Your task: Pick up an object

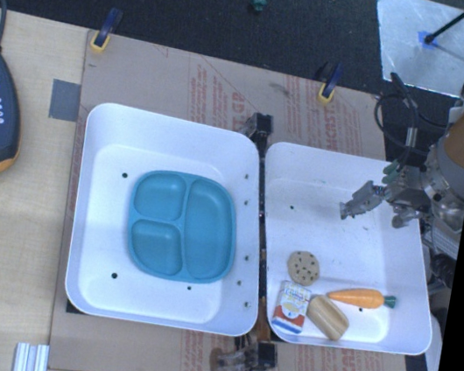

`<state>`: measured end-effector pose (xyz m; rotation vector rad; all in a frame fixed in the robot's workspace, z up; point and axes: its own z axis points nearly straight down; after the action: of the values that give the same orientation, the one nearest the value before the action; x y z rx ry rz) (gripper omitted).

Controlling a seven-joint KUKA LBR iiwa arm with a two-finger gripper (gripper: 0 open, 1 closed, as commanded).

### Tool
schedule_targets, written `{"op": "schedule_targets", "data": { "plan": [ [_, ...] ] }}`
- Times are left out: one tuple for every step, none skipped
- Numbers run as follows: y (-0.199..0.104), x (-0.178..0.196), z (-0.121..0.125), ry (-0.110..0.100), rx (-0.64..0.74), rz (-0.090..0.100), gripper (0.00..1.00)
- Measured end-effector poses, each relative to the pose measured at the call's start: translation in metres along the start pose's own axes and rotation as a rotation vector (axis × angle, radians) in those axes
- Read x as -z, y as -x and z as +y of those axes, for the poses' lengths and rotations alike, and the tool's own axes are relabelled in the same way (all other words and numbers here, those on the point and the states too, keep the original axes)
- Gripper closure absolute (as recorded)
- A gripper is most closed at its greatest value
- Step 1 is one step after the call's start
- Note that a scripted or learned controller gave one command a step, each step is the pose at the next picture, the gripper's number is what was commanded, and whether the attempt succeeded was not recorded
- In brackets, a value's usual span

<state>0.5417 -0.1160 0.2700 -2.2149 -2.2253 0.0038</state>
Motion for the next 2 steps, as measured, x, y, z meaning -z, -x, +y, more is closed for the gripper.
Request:
{"op": "schedule_targets", "data": {
  "plan": [
    [-0.036, -0.079, -0.025, -0.001, 0.001, -0.001, 0.00],
    [-0.018, -0.136, -0.039, -0.001, 0.000, 0.000, 0.00]
  ]
}}
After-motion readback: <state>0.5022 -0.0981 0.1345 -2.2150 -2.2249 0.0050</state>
